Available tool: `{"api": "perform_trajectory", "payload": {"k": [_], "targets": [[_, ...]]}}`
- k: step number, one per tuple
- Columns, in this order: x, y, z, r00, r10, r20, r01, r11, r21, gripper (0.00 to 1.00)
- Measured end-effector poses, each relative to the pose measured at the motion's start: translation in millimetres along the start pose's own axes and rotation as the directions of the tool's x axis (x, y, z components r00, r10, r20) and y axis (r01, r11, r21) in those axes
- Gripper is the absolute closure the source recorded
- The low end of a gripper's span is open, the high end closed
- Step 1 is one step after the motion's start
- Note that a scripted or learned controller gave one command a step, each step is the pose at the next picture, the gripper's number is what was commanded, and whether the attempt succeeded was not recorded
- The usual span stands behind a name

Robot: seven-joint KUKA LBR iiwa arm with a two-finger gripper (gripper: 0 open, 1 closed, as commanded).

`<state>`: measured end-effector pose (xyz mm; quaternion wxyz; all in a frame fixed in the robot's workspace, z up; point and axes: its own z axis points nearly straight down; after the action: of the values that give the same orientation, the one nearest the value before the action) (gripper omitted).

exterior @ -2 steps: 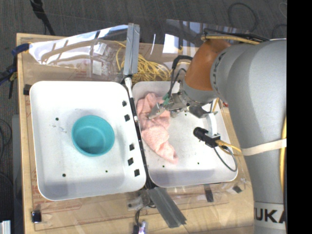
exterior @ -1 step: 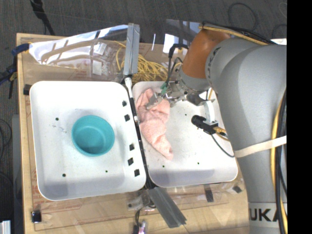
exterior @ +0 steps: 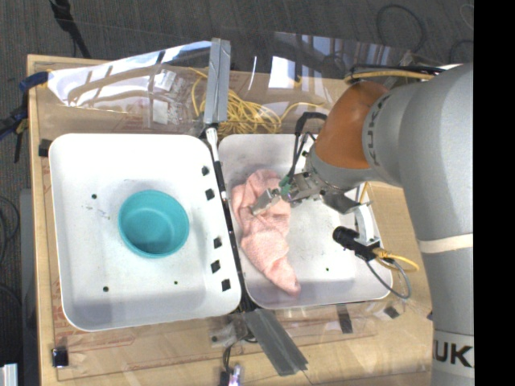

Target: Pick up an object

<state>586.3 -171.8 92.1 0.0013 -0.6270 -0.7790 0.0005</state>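
Note:
A crumpled pink cloth (exterior: 264, 230) lies along the left side of the right bin (exterior: 326, 288). My gripper (exterior: 269, 203) reaches in from the right and sits low over the cloth's upper part, its fingers against the fabric. From this angle I cannot make out whether any cloth is caught between them. A teal bowl (exterior: 154, 223) stands upright in the middle of the left bin (exterior: 80, 288), well away from the gripper.
The grey arm with its orange band (exterior: 346, 131) covers the right bin's upper right corner. A tangle of yellow cable (exterior: 241, 111) and clear plastic sheeting lie behind the bins. A row of black clips runs down the divider between the bins.

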Motion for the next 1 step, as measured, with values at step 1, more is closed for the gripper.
{"api": "perform_trajectory", "payload": {"k": [1], "targets": [[0.3,0.7,-9.7,1.000,-0.005,-0.001,0.005,1.000,0.001,1.00]]}}
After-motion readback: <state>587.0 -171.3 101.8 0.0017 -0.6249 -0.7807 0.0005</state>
